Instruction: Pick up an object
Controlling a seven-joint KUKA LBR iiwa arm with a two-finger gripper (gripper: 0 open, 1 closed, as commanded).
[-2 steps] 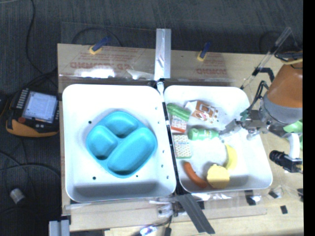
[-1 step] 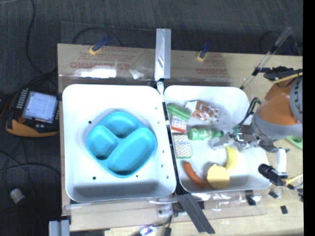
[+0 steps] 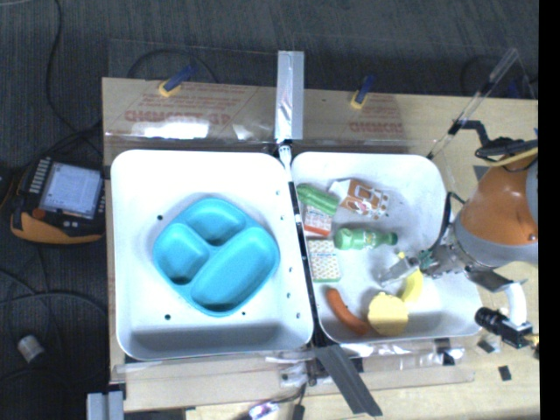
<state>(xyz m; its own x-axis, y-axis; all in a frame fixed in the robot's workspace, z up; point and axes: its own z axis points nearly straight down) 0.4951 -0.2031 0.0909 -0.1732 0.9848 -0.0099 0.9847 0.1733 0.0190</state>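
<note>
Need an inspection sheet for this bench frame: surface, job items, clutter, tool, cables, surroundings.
Surface: bench bearing left bin and right bin, side by side.
Job items: in the right bin, green bottle, yellow block, orange sausage, snack packet, green pack.
Clutter: blue divided tray in the left bin.
Tool: tool low in the right bin near the yellow block; grip unclear.
Cables: black cables on the floor.
Surroundings: handheld controller left of the bench; dark carpet.
</note>
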